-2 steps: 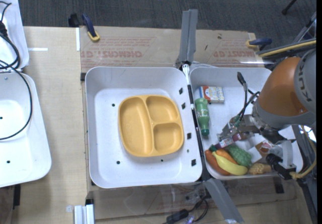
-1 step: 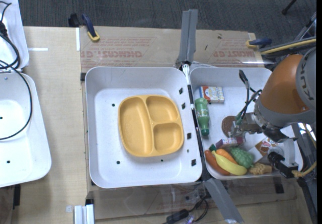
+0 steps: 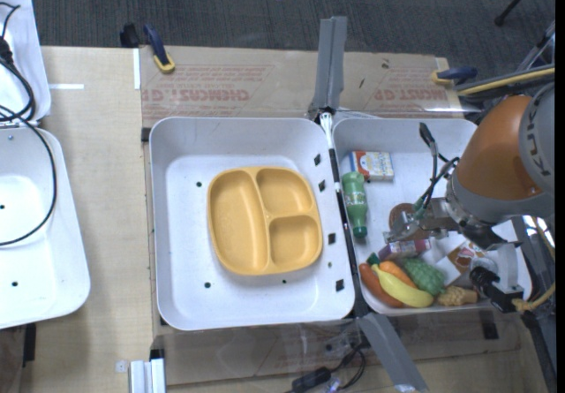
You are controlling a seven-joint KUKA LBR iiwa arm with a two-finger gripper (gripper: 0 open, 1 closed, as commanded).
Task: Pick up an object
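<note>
Green plastic bottle (image 3: pixel 355 203) lies on its side at the right bin's (image 3: pixel 399 130) left wall, a likely pick: light, stiff, round and slippery, best taken across its middle. Left bin (image 3: pixel 164 206) holds a yellow three-compartment plastic tray (image 3: pixel 264 219). Right of the bottle, the gripper (image 3: pixel 408 230) hangs low over the toy pile; finger state can't be told. Yellow toy banana (image 3: pixel 404 289) lies near.

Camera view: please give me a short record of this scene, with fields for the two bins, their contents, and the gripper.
left bin: holds a yellow divided plate
right bin: holds a green bottle, a small box, a banana, a carrot
gripper: low over the right bin, above the toy food
grasp: cannot tell
</note>
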